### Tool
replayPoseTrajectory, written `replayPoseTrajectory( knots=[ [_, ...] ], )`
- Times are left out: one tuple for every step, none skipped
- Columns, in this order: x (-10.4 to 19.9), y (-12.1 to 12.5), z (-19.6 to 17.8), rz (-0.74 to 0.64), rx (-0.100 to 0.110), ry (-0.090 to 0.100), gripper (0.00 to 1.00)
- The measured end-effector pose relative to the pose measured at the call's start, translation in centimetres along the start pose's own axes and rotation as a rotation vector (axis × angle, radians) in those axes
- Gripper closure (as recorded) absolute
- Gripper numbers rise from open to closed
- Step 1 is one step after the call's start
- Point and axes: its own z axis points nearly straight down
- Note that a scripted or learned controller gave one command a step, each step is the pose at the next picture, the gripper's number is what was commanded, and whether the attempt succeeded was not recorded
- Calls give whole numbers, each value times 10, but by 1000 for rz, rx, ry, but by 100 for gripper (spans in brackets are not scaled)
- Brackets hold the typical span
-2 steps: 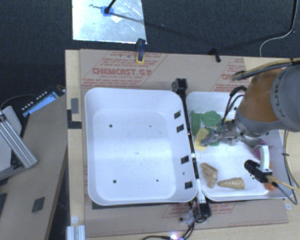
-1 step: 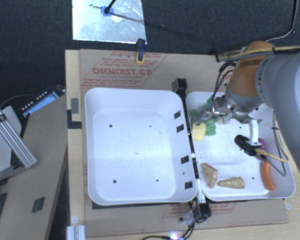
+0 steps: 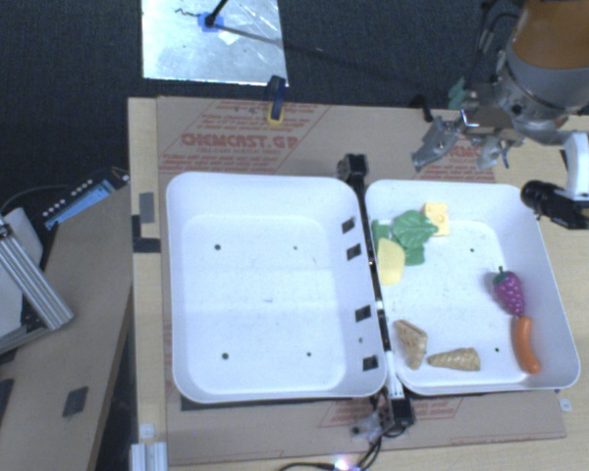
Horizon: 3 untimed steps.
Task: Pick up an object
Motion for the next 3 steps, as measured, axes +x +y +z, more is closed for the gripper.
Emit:
replayPoseTrajectory(
  knots=[
    [-2,-1,0,-1,15,-2,100],
    [92,1,-15,-2,17,1,100],
    [182,-5,-78,-3,12,3,100]
  ],
)
